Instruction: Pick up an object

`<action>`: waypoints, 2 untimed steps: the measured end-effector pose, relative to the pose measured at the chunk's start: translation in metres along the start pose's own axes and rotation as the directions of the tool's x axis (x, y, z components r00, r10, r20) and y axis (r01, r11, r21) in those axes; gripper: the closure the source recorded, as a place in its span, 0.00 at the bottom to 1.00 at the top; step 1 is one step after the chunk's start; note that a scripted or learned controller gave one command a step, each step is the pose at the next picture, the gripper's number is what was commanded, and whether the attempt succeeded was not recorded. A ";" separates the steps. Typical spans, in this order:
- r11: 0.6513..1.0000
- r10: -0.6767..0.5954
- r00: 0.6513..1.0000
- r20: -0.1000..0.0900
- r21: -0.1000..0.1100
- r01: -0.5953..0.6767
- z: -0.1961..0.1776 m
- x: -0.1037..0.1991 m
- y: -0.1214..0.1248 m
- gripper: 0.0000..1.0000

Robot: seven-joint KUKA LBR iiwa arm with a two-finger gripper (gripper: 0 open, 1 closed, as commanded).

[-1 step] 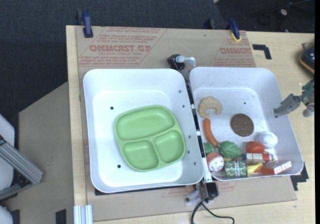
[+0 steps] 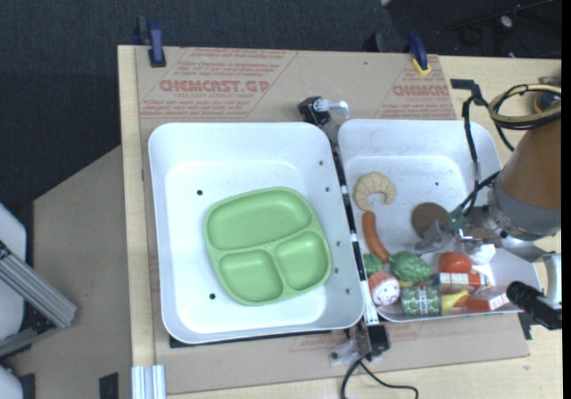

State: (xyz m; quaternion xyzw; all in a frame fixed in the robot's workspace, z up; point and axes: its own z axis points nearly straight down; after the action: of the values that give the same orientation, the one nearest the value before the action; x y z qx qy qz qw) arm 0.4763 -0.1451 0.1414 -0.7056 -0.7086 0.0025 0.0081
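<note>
Hand (image 2: 452, 230): over right bin (image 2: 406, 140); grip state could not be told. Nearest item: brown disc (image 2: 428, 216), just left of hand. Carrot (image 2: 375, 236) farther left, lengthwise.

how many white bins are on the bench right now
2. The left bin holds a green divided plate; the right bin, touching it along the middle, holds a pile of toy food near its front, with the arm over its right side.
</note>
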 end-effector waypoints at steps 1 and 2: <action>1.000 0.001 1.000 0.012 -0.021 -0.001 0.057 0.008 0.065 0.00; 1.000 0.006 1.000 0.017 -0.031 -0.005 0.041 0.005 0.065 1.00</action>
State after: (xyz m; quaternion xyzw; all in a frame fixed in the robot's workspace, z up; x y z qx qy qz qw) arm 0.5409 -0.1392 0.0998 -0.7075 -0.7067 -0.0024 -0.0089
